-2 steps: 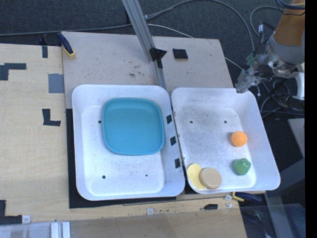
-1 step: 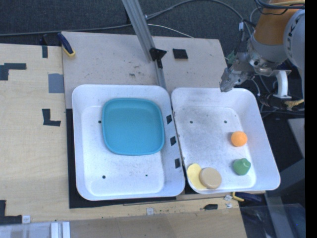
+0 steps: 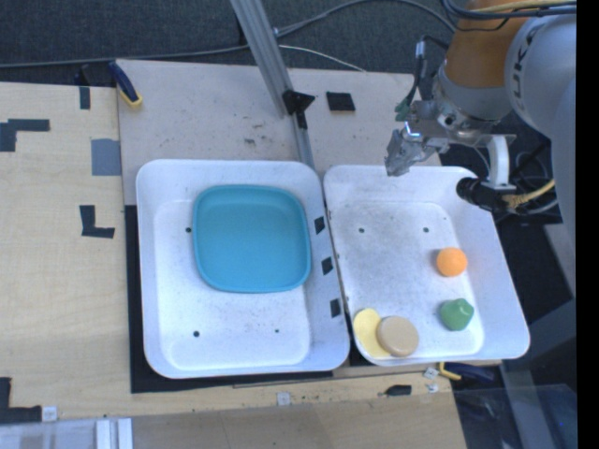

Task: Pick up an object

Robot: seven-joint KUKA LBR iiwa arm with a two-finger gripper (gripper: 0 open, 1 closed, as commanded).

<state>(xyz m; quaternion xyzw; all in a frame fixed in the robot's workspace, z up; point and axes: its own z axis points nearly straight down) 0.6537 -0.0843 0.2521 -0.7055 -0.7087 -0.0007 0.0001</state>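
The right bin (image 3: 374,241) holds three small things: an orange ball (image 3: 451,262) near its right side, a green piece (image 3: 456,314) below that, and a tan round disc (image 3: 397,335) lying on a yellow piece (image 3: 366,329) at the front left corner. My gripper (image 3: 401,160) hangs over the bin's back edge, well away from all of them, with nothing seen between its fingers. A blue square plate (image 3: 251,238) lies in the left bin (image 3: 168,335).
A slanted metal post (image 3: 271,54) rises behind the gap between the bins. Black cables (image 3: 510,197) hang by the arm at the right bin's back right corner. Tape marks dot the wooden bench at left.
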